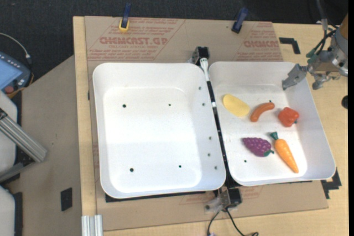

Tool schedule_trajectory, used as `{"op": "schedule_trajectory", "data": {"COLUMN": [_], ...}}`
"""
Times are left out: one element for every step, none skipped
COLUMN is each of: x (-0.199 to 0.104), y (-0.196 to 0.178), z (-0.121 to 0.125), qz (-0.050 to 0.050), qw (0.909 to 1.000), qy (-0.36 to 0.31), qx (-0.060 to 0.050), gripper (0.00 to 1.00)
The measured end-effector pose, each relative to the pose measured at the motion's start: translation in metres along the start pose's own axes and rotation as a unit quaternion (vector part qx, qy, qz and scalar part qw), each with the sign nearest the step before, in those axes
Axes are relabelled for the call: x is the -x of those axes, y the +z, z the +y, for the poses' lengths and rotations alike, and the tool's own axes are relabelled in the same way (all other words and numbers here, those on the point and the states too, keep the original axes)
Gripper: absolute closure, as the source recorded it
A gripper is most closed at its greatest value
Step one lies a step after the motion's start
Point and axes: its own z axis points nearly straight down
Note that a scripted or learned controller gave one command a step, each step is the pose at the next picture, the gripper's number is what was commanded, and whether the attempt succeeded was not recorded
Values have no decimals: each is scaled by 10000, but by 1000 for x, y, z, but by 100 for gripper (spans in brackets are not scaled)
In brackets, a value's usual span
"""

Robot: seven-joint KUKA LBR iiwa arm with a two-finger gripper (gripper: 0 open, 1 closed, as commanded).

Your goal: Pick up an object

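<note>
Nearest the camera, a small black clamp [229, 198] with a trailing cable is sitting at the front seam between the two bins. Just beyond it, the right bin [310, 171] is holding five toy foods. An orange carrot [286, 154] with a green top is lying at a slant near the front right, and a purple bunch of grapes [258, 146] is resting just beside it to the left. Farther back, a pale yellow, rounded piece [236, 105] is lying near the bin's left wall, an orange-brown sausage [261, 111], slightly curved, is sitting close to its right, and a red pepper [287, 116] is resting near the sausage's far end. The left bin [105, 119] is showing its white floor with a few dark dots. At the right bin's back right corner, the gripper [304, 78] is hovering with its grey fingers spread apart, nothing between them, well apart from the foods.
</note>
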Motion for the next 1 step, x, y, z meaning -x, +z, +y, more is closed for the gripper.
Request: {"op": "schedule_trajectory", "data": {"x": [-55], "y": [51], "z": [-19], "qz": [24], "qw": [10000], "qy": [-19], "qx": [-39], "gripper": [0]}}
